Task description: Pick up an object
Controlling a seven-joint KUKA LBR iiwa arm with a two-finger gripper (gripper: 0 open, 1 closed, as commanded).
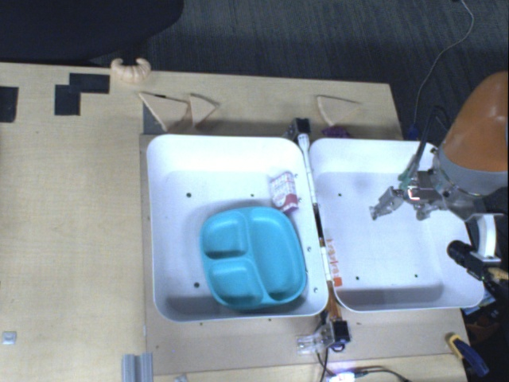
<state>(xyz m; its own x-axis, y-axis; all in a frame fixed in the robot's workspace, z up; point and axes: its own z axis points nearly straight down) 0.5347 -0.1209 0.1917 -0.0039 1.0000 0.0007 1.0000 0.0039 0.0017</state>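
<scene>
A turquoise divided plate [253, 255] lies in the left bin [171, 213], toward its front. A small red and white packet [283, 190] rests just behind the plate, near the bin's right wall. My gripper [383, 206] hangs over the right bin [382, 273], in its middle right part, pointing left. Nothing shows between its fingers, which look slightly parted, though they are small and blurred. The arm's orange band [483, 126] sits at the view's right edge.
A divider with a red label [330, 263] runs between the two bins. Cables and a connector [330, 337] lie at the front of the bench. Wooden triangular brackets [179, 106] stand behind the bins. A black cable [445, 46] runs down to the arm.
</scene>
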